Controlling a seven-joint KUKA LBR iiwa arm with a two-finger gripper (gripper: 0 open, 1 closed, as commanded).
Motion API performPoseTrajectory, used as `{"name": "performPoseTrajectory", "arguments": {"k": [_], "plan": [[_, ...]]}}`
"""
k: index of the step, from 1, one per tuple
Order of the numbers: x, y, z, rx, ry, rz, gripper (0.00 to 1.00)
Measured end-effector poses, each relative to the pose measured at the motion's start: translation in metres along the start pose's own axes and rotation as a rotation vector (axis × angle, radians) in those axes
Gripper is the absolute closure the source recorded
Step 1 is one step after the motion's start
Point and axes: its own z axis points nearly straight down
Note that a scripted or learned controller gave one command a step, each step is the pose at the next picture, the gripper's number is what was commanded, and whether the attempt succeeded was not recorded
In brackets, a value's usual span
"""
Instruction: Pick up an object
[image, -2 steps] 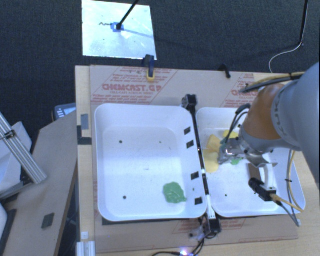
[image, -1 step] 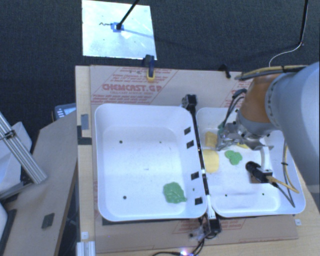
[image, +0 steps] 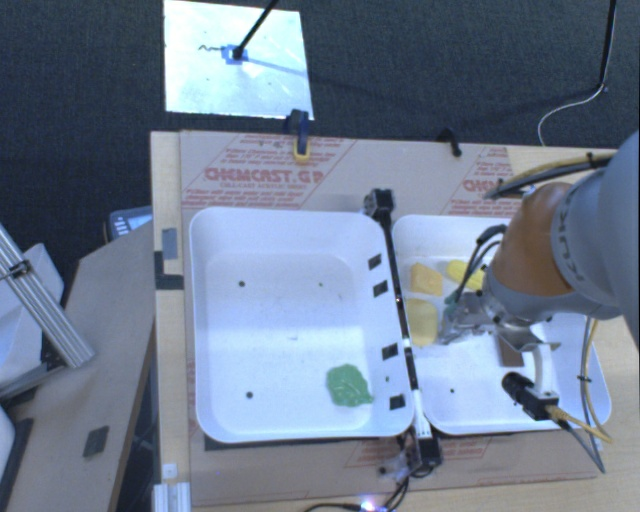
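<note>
Over the right bin (image: 470, 415), the grey arm with its orange band reaches in from the right. My gripper (image: 458, 322) points down near the bin's left side. Right beside it lies a pale yellow block (image: 423, 322), touching or nearly touching the gripper's left edge. Two more yellow pieces sit further back: a flat one (image: 428, 278) and a rounder one (image: 459, 270), partly hidden by the wrist. A green crumpled object (image: 348, 385) lies in the left bin (image: 250, 260), near its front right corner.
A black clip strip (image: 392, 320) runs along the rims where the two bins meet. Cables and a black connector (image: 528, 392) hang off the wrist over the right bin's front. A yellow-and-blue clamp (image: 299, 135) stands at the board's back edge.
</note>
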Motion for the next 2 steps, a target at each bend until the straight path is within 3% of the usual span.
{"name": "performPoseTrajectory", "arguments": {"k": [1,2], "plan": [[-0.022,0.077,-0.003,-0.014,-0.004,-0.006,1.00],[-0.016,-0.043,0.000,0.002,0.001,0.002,1.00]]}}
